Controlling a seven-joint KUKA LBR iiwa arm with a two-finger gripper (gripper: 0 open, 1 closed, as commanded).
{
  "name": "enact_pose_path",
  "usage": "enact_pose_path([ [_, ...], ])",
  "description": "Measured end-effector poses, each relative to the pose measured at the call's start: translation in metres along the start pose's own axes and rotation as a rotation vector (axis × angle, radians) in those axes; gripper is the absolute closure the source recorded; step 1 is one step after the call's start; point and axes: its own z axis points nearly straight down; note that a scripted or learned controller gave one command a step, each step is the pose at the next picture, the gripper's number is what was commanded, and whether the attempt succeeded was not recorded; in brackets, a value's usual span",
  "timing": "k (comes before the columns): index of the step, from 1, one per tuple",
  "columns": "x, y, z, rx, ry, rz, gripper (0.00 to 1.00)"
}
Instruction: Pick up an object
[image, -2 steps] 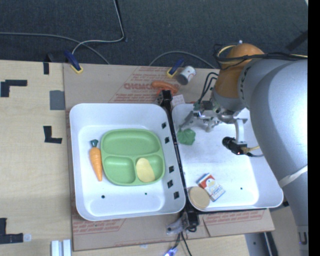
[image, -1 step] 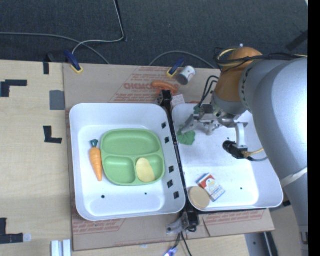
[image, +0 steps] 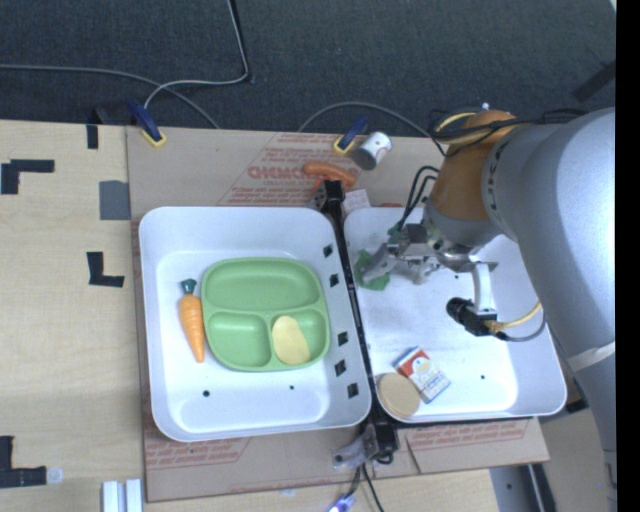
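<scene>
Grey arm overhead, hand in right bin, grip unclear, small carton's print unreadable.

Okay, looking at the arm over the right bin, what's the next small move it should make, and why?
Probably a short straight descent, then closing on the green object. The gripper sits in the right bin right beside that object near the divider, and I can't see it held. The red-and-white box and tan disc lie farther off, toward the bin's front edge.
</scene>
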Motion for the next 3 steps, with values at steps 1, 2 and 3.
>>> enact_pose_path([
  [1, 0.003, 0.027, 0.001, 0.0, 0.002, -0.001, 0.0],
  [2, 0.001, 0.013, 0.0, 0.0, 0.0, -0.001, 0.0],
  [3, 0.002, 0.03, 0.001, 0.001, 0.002, -0.001, 0.0],
])
